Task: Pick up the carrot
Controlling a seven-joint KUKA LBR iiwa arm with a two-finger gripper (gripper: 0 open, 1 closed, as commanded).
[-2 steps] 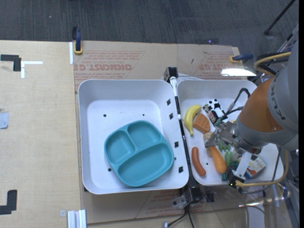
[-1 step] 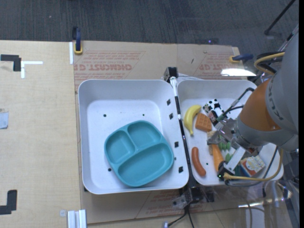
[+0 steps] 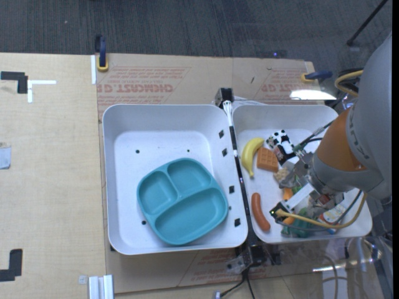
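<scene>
In the right bin (image 3: pixel 349 232), a small orange piece that I take for the carrot (image 3: pixel 287 194) shows at the bin's middle; the rest is hidden under the gripper. My gripper (image 3: pixel 293 182) hangs low right over it, reaching in from the right below the orange wrist band. I cannot tell whether it touches the carrot.
Around the gripper lie a banana (image 3: pixel 251 154), an orange waffle piece (image 3: pixel 268 161), a black-and-white toy (image 3: pixel 282 144), a red sausage (image 3: pixel 259 212) and something green (image 3: pixel 298 231) at the front wall. The left bin (image 3: pixel 118 167) holds a teal divided plate (image 3: pixel 182 199).
</scene>
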